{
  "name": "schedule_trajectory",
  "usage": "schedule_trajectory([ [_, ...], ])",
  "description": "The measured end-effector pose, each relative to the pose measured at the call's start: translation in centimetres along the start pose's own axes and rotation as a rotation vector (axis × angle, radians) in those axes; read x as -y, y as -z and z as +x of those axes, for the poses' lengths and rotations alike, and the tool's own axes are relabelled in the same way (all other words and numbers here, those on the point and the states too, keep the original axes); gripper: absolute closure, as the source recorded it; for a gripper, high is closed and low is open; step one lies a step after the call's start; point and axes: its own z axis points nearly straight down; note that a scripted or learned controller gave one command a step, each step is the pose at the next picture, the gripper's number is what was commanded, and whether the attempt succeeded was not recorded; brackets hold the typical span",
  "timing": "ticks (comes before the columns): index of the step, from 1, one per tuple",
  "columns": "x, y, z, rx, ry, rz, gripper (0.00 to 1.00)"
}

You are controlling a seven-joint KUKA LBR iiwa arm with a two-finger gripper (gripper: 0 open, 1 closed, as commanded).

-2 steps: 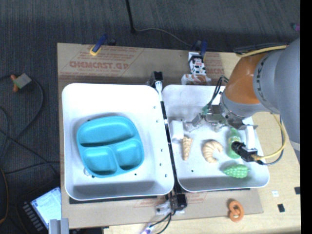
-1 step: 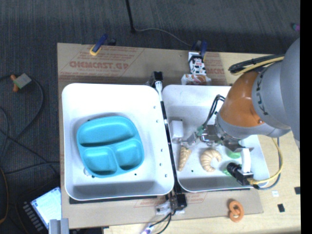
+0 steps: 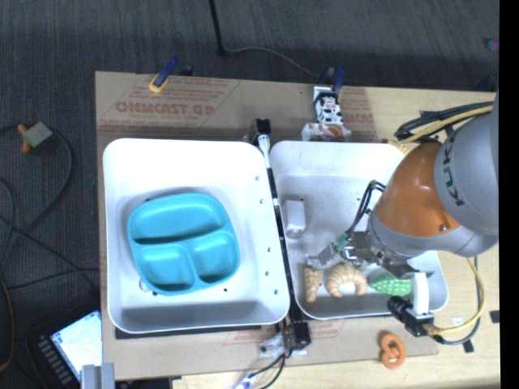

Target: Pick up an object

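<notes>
My gripper [image 3: 347, 254] hangs low over the front half of the right bin [image 3: 340, 162], under the orange wrist band. Directly below it lies a tan croissant-shaped toy [image 3: 345, 281]. A brown bread-like piece [image 3: 311, 283] lies to that toy's left, and a green textured object [image 3: 391, 285] lies to its right, partly under the arm. A white object [image 3: 420, 291] stands at the bin's front right corner. A small white block [image 3: 293, 215] rests near the bin's left wall. Whether the gripper touches the croissant toy is unclear.
The left bin [image 3: 122, 168] holds a blue divided tray [image 3: 183, 242]. An orange ring [image 3: 392, 349] lies on the bench in front of the right bin. Clamps and a small printed box [image 3: 327, 113] sit at the back edge. The arm body covers the right bin's right side.
</notes>
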Motion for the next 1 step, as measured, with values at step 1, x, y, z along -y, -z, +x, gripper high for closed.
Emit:
schedule_trajectory([
  [1,-0.07,0.99,-0.04,0.001,-0.001,-0.002,1.00],
])
